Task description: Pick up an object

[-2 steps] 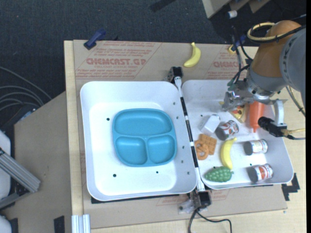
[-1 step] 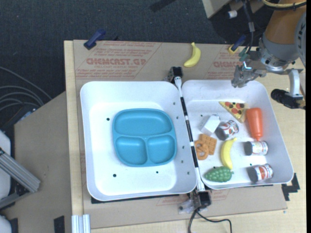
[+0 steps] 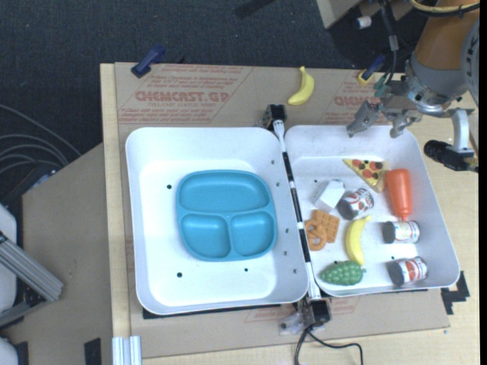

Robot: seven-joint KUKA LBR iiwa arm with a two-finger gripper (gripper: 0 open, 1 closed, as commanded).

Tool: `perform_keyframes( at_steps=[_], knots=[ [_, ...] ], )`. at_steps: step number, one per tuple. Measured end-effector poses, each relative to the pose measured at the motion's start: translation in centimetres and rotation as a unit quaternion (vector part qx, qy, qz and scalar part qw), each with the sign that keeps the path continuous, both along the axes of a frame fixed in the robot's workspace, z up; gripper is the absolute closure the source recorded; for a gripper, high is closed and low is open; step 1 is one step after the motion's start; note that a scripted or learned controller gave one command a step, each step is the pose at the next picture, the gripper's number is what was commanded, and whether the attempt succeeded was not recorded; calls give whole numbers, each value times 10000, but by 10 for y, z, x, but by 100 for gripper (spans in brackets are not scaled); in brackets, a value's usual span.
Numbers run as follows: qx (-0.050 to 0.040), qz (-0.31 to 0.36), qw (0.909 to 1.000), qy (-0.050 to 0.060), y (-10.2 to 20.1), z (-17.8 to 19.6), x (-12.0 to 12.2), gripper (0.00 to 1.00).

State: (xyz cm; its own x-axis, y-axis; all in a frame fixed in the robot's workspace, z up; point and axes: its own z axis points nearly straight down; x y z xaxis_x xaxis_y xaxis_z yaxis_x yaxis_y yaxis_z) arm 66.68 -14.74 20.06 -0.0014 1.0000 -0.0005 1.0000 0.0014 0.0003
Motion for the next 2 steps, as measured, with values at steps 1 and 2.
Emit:
perform_keyframes(
  at_steps=[1,2],
  knots=[
    [-4,-8,10000,-7,-46,-115,0,0],
    [5,-1,10000,9,-30,-115,0,0]
  ],
)
